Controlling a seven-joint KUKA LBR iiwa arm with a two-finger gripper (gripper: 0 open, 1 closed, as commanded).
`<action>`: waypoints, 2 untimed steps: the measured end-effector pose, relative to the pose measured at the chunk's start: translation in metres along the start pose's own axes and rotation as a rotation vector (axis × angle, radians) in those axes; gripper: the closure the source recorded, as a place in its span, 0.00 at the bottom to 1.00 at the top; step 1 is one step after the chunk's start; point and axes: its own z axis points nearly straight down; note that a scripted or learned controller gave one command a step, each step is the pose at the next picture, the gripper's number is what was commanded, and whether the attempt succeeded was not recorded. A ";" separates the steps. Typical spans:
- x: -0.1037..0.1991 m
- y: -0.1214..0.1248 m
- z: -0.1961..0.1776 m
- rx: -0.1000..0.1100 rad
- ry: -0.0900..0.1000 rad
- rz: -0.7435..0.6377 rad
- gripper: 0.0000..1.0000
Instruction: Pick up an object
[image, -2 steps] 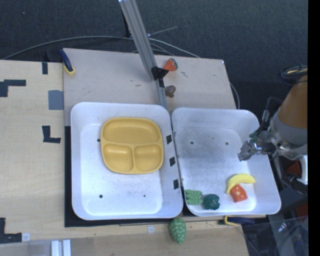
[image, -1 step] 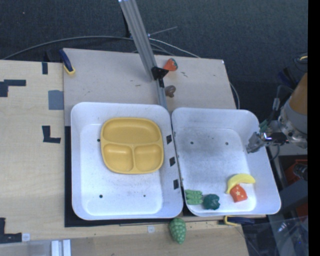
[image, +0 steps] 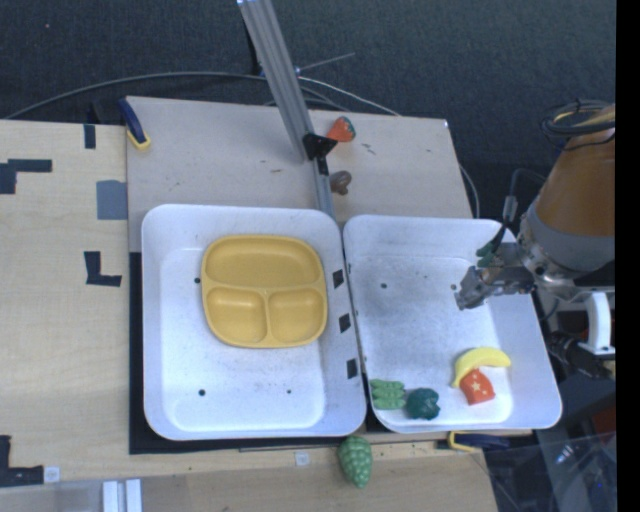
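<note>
Gripper over the right bin, toys lying toward that bin's front edge.

The grey 2-finger gripper (image: 472, 293) hangs over the shallow white right bin (image: 400, 250) near its right wall; whether it is apart or together, I cannot tell. The curved yellow plastic banana (image: 482, 359) and small red toy (image: 478, 387) lie frontward of it, near the front-right corner, the banana's long axis roughly along the front edge.

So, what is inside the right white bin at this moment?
The right bin holds a yellow banana, a red piece touching it, and two green pieces at its near edge. The gripper hangs over it and covers a patch of the floor.
</note>
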 end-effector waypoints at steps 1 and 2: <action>0.047 -0.004 -0.002 0.001 0.000 0.001 1.00; 0.091 0.000 0.002 0.001 -0.001 0.001 1.00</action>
